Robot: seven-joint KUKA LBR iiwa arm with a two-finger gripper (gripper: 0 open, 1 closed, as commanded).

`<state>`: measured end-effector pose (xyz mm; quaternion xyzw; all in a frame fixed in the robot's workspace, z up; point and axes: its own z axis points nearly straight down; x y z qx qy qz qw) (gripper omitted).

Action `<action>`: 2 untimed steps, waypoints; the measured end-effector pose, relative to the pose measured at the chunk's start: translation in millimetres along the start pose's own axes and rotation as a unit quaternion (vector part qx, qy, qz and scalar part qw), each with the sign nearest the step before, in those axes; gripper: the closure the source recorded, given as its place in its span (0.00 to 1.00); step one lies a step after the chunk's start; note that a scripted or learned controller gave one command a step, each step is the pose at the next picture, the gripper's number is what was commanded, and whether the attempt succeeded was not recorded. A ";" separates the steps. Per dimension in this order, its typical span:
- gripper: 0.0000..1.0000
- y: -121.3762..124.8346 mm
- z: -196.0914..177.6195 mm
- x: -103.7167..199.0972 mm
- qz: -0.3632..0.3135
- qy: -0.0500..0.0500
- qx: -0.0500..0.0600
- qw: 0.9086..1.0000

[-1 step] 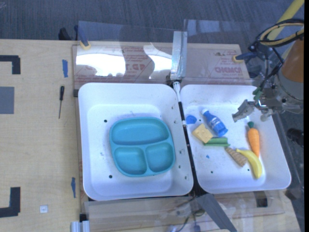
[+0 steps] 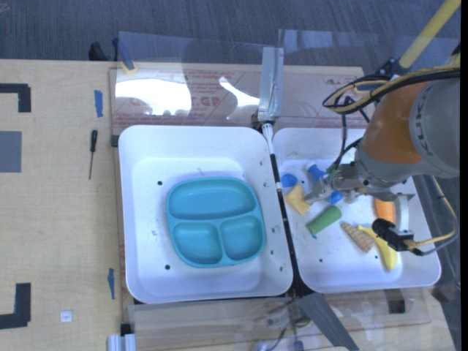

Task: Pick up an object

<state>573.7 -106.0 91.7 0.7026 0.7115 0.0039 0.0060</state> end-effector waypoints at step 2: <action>1.00 -18.9 -7.9 -13.3 0.069 0.001 0.002 0.998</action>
